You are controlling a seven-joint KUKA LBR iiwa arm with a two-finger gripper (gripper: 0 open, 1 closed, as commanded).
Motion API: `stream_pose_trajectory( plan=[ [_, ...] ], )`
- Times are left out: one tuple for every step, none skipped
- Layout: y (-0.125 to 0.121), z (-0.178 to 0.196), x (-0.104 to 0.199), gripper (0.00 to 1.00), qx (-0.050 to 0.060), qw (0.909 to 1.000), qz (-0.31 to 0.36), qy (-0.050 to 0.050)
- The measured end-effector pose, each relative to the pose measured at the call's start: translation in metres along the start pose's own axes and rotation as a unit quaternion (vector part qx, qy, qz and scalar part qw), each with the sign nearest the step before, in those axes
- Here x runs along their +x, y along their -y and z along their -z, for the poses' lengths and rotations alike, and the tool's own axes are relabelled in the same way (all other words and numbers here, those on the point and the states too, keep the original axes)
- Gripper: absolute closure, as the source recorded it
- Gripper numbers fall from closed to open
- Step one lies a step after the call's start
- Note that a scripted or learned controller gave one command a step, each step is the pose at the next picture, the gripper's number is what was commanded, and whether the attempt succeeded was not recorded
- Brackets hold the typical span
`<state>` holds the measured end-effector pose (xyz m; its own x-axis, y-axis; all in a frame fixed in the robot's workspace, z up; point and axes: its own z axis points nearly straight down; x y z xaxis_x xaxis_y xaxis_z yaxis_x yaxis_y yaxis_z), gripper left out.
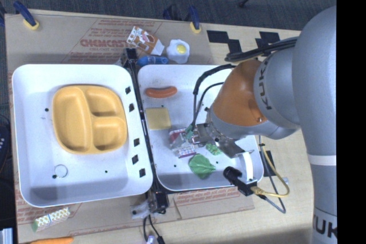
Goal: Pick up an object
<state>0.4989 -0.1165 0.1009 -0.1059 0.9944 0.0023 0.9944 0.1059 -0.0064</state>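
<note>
Arm: the grey arm with its orange band [243,101] is reaching in from the right and is hanging over the right bin [240,74], covering much of that bin's right half.

Gripper: the gripper [197,137] is sitting low over the middle of the right bin, right at the wrapper; the wrist is hiding the fingers, so I cannot tell how wide they are standing or whether anything is between them.

Wrapper: a crinkled red and white wrapper [183,143] is lying flat, its long axis running roughly top-left to bottom-right, its right end under the gripper.

Green leaf: a green leaf-shaped piece [201,166] is lying just below the wrapper, near the bin's lower wall.

Yellow square: a flat yellow block [158,119] is lying close to the bin's left wall, its sides roughly parallel to that wall.

Sausage: a sausage [160,91] is lying near the upper wall, its long axis running left to right.

Open room: bare white floor is showing between the sausage and the arm, and along the lower left corner.

Left bin: the left bin [28,123] is holding a yellow divided tray [88,118], with bare floor around it.
</note>
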Motion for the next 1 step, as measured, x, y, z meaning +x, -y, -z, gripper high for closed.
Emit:
stream_pose_trajectory(
  plan=[
    [-0.0475, 0.0912, 0.0315, 1.0, -0.002, 0.9962, -0.087, 0.001]
  ],
)
